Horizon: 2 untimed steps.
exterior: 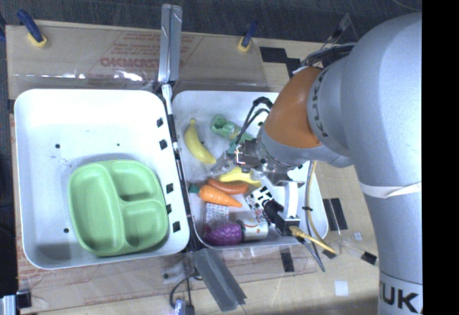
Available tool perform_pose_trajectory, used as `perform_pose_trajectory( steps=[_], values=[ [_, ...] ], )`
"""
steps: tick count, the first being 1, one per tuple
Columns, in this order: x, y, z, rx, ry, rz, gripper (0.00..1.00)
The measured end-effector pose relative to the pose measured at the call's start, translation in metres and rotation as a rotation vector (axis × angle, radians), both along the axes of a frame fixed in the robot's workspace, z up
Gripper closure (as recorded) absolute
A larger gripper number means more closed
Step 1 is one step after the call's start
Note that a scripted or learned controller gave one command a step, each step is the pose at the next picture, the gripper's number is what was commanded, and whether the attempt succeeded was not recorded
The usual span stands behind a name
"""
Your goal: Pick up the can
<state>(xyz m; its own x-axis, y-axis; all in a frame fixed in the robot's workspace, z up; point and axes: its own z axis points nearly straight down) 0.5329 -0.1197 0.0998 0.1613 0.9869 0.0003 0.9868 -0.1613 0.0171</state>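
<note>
Arm looms over right bin, gripper among banana, carrot, grapes, can. Finger state: can't tell, wrist blocks it.

Right bin crowded: banana, carrot, grapes packed close. Left bin open except where taken by green tray.

A tray lies in the left bin. In the right bin, the banana lies behind the carrot; grapes lie before the carrot, a can just right of them.
</note>
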Motion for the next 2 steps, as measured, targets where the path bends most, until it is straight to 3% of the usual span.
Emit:
perform_pose_trajectory(
  steps=[1, 2],
  values=[
    [0.125, -0.044, 0.058, 0.002, 0.017, 0.068, 0.00],
    [0.082, -0.030, -0.009, 0.003, 0.021, 0.065, 0.00]
  ],
)
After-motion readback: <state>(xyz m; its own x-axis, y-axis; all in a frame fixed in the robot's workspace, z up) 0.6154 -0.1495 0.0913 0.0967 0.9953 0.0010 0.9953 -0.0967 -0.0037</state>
